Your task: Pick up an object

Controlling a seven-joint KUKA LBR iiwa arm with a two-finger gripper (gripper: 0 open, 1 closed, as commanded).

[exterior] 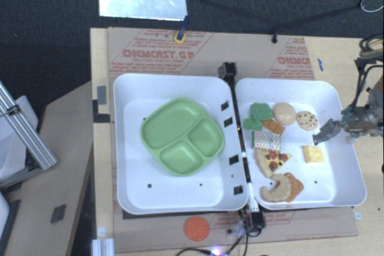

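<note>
Gripper over the right edge of the right bin, toy food lying below it.

The grey two-finger gripper (327, 132) hangs over the right shallow white bin (342, 189), near its right edge, just above the yellow cheese cube (313, 154); whether its jaws are apart or together I cannot tell. A round chocolate-chip cookie (306, 120), a beige bun (284, 113), a pizza slice (272, 160) and a brown croissant (282, 187) lie towards the left side. The green three-compartment plastic plate (182, 136) sits in the middle of the left white bin (129, 189).
</note>
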